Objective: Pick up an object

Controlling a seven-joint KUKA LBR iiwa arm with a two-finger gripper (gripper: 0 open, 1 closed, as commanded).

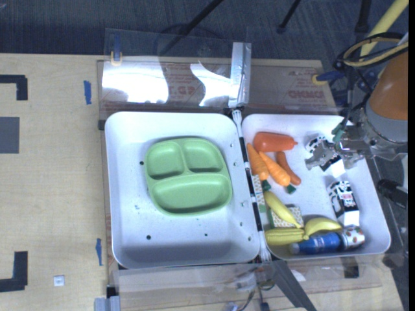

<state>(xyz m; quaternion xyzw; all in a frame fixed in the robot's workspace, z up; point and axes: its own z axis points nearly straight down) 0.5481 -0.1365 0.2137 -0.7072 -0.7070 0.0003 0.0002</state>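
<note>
A: Where is your hand sitting in this view?

B: My hand [322, 155] is hanging over the upper right part of the right bin [379, 203], reaching in from the right. My orange band [392, 92] is showing above it at the frame's edge. I cannot tell how far the fingers are parted, and nothing is visibly lying between them.

A: What is lying in that bin?

B: An orange carrot-like piece [274, 140] is resting near the bin's top, left of my hand and apart from it. Two more orange carrots [277, 169] are slanting just below it, close to the left wall. A yellow banana [281, 208] is angling down toward the bottom edge, and a second yellow piece [322, 225] is curving beside it. A blue bottle [322, 243] is lying on its side along the bottom wall. A black-and-white object [342, 195] is sitting below my hand, near the right wall, not touching it.

A: And the other bin?

B: The left bin [123, 173] is holding a green divided plate [188, 175], roughly centred, with three compartments. Both bins are standing side by side on the pale wooden surface [48, 173].
</note>
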